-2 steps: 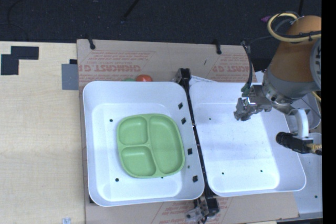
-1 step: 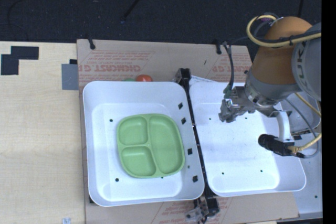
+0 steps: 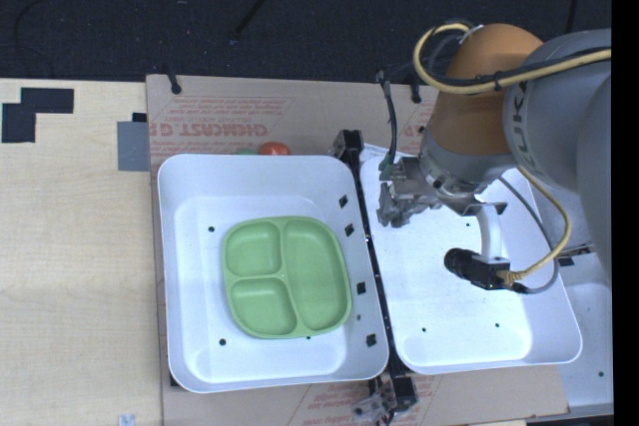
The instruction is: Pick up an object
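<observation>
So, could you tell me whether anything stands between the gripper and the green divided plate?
The gripper hovers over the right bin; the green divided plate lies in the left bin. Only the bins' adjoining rims lie between them.

The grey arm (image 3: 559, 105) reached in from the right, its orange band (image 3: 484, 85) bent above the right bin (image 3: 479, 334). The gripper (image 3: 394, 205) hung low over that bin's upper left corner, beside the wall nearest the other bin.

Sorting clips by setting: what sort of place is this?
Most likely a robotics lab bench: a grey and orange arm reaches over two white bins, one bearing a green divided plate, on cardboard, with cables behind.
</observation>
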`<action>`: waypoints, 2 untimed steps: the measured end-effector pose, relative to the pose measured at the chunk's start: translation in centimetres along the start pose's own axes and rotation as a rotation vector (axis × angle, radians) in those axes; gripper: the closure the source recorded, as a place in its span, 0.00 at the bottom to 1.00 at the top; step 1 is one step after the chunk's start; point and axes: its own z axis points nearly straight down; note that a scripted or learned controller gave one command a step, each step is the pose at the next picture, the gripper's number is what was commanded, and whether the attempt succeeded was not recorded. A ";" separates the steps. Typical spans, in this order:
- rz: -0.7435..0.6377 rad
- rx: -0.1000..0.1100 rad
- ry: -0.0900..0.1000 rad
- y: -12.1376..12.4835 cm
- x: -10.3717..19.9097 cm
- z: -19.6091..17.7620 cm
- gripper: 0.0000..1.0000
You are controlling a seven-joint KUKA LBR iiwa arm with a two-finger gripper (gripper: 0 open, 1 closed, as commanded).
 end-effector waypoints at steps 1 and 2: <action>0.001 0.000 -0.001 0.6 4.1 -0.3 1.00; 0.001 0.000 -0.002 1.0 8.9 0.2 1.00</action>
